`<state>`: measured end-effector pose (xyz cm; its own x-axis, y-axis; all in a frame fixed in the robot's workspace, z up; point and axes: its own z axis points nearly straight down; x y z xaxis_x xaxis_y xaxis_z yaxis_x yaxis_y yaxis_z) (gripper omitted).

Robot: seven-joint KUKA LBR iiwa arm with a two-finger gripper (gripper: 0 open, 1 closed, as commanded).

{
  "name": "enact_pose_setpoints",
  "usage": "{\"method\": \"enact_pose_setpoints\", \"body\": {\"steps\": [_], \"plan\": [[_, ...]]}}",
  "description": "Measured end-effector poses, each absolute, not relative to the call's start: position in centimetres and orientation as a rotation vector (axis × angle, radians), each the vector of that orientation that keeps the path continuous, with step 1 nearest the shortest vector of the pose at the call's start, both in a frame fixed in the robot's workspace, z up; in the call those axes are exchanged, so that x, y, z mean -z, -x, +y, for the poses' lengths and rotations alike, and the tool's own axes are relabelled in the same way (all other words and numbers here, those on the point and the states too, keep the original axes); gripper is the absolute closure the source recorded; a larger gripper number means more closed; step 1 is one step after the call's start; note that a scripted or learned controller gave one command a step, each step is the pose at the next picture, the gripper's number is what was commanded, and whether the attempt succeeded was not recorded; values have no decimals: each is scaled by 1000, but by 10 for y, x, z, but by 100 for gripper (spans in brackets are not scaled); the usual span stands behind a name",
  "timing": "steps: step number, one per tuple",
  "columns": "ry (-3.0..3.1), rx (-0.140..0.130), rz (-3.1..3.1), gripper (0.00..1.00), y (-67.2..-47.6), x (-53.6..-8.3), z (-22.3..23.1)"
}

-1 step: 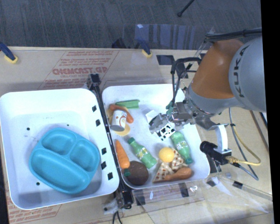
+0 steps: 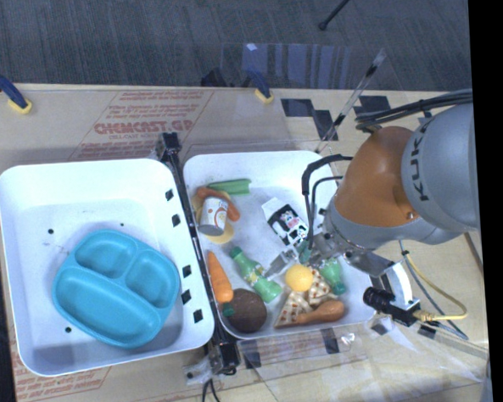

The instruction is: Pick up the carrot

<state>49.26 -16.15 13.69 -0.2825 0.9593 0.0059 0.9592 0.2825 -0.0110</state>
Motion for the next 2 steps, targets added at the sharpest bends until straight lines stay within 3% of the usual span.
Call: {"method": "enact_pose_setpoints", "body": {"steps": [1,2], "plan": [[2165,4,-2305,0,-560,-102,-136],[1789,23,-2571,0,-485,-104,-200]]}}
